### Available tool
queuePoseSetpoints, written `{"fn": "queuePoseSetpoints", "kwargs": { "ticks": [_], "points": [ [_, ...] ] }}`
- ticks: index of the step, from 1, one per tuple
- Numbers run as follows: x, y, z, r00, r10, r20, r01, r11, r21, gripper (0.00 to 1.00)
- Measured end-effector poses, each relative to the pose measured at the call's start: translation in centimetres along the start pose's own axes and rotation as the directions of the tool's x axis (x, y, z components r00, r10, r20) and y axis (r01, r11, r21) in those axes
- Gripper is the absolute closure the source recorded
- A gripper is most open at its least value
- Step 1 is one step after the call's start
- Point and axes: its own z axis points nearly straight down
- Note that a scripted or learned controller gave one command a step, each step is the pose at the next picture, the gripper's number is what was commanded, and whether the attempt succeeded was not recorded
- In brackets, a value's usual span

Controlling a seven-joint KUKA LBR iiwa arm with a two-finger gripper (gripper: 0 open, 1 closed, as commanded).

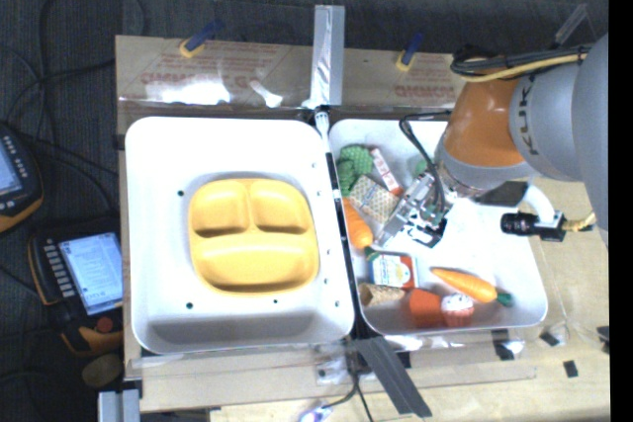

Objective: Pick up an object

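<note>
Dark carpet lies under the bench (148, 54), which carries two shallow white bins side by side. The left bin (148, 212) holds a yellow divided tray (254, 231) resting flat in its middle. The right bin (519, 296) is where my pickings are, crowded along its left and near sides, which leaves the bare floor on the right for my arm to come in.

My fingers (420, 217) hang over the middle of that right bin, wrist tilted toward the clutter. From this height I cannot tell whether they are spread or pressed together, and I see nothing caught between them.

Just to their left lies a patterned packet (373, 197), with a green item (353, 163) beyond it and an orange piece (357, 225) against the bin's dividing wall. Nearer the front edge sit a small carton (391, 269), a carrot (465, 284) and a red-and-white toy (435, 304). I judge the packet the likeliest target, being closest; its neighbours press close, so a clean grip may be awkward.
</note>
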Motion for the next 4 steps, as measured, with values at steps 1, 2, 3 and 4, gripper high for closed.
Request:
{"fn": "queuePoseSetpoints", "kwargs": {
  "ticks": [1,2,3,4],
  "points": [
    [2.7,-4.8,-0.1,0.999,-0.049,-0.001,0.049,0.999,-0.005,0.0],
    [-1.6,0.8,0.1,0.986,-0.169,-0.003,0.169,0.986,-0.003,0.0],
    [-9.0,-4.5,0.3,0.977,-0.213,-0.005,0.213,0.977,-0.007,0.0],
    [-6.4,-9.1,0.1,0.973,-0.23,-0.002,0.23,0.973,-0.004,0.0]
  ]
}}
